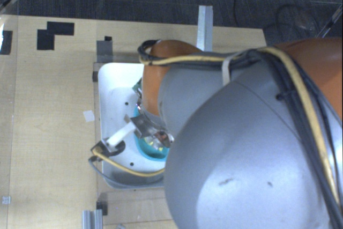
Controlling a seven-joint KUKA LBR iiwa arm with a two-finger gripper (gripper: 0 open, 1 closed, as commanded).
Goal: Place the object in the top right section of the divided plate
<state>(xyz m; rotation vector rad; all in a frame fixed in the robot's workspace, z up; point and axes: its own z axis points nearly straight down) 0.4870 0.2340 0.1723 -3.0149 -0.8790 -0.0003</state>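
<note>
The grey arm with its orange band [161, 83] covers most of the view and reaches down into the left white bin [112, 88]. My gripper [142, 125] hangs low over the bin, its metal end just above a teal-blue curved piece [151, 149], which looks like part of the divided plate. Most of that plate is hidden under the arm, so its sections cannot be made out. The arm also hides whatever lies under the gripper.
A yellow cable [126, 168] loops from the wrist over the bin's near rim. Metal posts stand at the bin's far side [204, 27] and near corner [92, 218]. Bare wooden bench [48, 131] lies left of the bin.
</note>
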